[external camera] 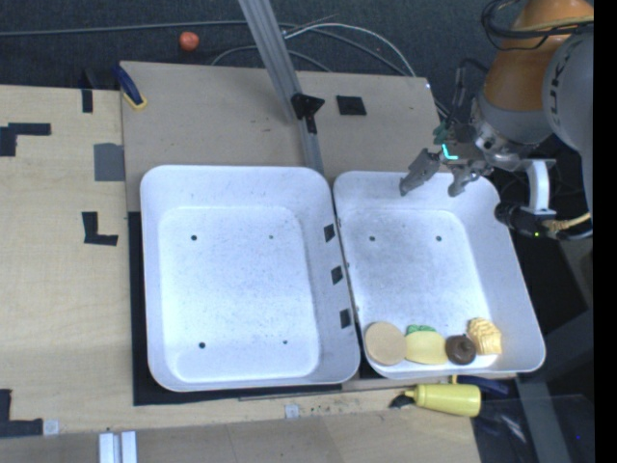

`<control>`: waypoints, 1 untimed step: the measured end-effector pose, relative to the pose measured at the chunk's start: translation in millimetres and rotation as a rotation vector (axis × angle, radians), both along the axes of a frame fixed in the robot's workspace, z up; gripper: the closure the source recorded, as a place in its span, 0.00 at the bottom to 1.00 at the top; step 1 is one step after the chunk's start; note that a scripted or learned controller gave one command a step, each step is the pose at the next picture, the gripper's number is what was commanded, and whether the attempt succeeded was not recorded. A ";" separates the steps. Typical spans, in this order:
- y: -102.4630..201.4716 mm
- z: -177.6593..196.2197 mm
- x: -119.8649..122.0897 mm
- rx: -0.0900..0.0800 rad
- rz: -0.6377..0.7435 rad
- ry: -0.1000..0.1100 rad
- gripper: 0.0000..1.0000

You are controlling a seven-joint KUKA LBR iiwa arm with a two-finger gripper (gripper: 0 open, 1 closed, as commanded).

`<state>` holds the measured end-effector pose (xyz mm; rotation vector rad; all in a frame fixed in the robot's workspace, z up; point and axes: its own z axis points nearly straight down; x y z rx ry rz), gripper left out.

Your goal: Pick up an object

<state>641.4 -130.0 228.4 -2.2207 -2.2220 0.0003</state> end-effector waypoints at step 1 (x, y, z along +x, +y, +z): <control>0.0 -0.1 0.0 0.000 0.000 0.000 0.00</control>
